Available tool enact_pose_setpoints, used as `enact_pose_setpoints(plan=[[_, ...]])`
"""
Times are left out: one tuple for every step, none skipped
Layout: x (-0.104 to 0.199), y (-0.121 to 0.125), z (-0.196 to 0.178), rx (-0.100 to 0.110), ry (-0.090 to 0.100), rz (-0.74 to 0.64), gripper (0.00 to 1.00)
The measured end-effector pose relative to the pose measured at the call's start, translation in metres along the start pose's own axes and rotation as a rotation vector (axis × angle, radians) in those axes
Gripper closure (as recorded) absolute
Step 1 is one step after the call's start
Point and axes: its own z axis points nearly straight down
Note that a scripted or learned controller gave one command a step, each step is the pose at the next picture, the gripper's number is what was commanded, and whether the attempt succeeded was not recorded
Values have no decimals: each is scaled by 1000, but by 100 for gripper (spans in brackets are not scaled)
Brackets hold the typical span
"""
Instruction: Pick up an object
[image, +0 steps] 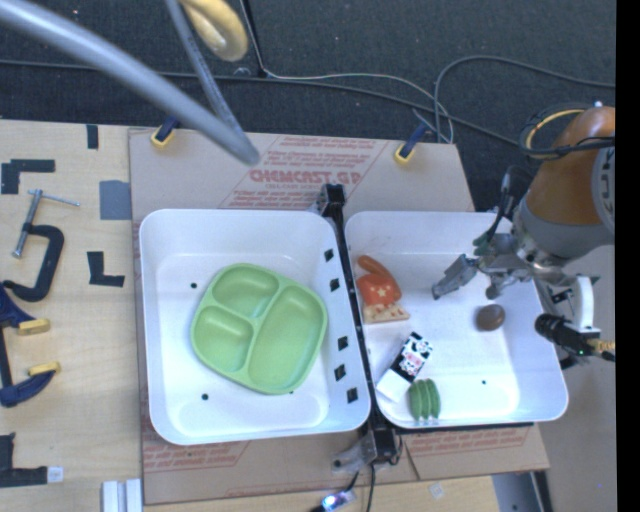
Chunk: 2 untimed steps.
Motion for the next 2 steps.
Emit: enact_pose_setpoints(plan=[[0,3,-7,-13,-2,-4,0],[-3,8,55,-9,-3,-4,0]])
